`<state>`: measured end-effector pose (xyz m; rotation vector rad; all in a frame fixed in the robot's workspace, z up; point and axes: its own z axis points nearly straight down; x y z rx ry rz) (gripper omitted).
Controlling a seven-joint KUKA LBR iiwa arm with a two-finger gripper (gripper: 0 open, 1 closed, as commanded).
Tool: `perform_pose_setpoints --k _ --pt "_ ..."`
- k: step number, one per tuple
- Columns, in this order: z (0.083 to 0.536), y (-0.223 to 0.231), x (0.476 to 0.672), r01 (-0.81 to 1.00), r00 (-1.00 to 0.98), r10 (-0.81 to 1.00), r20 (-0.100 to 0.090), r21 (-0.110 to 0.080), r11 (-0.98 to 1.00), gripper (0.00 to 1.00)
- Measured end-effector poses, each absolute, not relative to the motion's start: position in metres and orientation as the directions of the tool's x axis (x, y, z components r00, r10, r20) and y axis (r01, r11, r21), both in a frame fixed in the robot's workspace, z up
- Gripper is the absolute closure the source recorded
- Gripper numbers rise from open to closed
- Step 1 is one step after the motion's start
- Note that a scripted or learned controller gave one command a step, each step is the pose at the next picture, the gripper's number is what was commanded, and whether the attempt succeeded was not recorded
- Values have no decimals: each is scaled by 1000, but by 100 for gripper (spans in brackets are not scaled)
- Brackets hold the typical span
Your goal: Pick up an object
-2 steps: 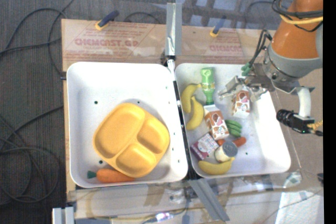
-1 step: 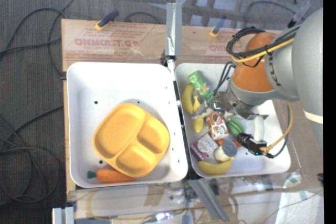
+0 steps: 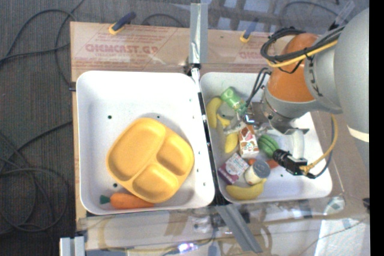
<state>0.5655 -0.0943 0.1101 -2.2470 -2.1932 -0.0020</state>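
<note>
My gripper (image 3: 250, 117) hangs low over the middle of the right bin (image 3: 324, 186), under the orange band of the arm. Just below it stands a small red and white carton (image 3: 248, 144). A green object (image 3: 227, 97) lies to its upper left, near the bin's back. A yellow banana (image 3: 212, 111) rests by the left wall, and a second banana (image 3: 231, 141) lies left of the carton. I see nothing held between the gripper's tips.
The right bin also holds a purple box (image 3: 230, 168), a small can (image 3: 259, 171), a banana (image 3: 245, 191) at the front and a green vegetable (image 3: 268, 145). The left bin (image 3: 84, 129) holds a yellow divided plate (image 3: 151, 159) and a carrot (image 3: 127, 201).
</note>
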Motion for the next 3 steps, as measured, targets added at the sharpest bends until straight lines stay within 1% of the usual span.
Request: perform_pose_setpoints --k 1,2,3 --pt "183 -69 596 976 218 976 -2 -3 -218 100" --pt "185 -33 608 939 344 939 -3 -5 -344 100" --pt "187 -45 646 954 299 954 -6 -2 -299 100"
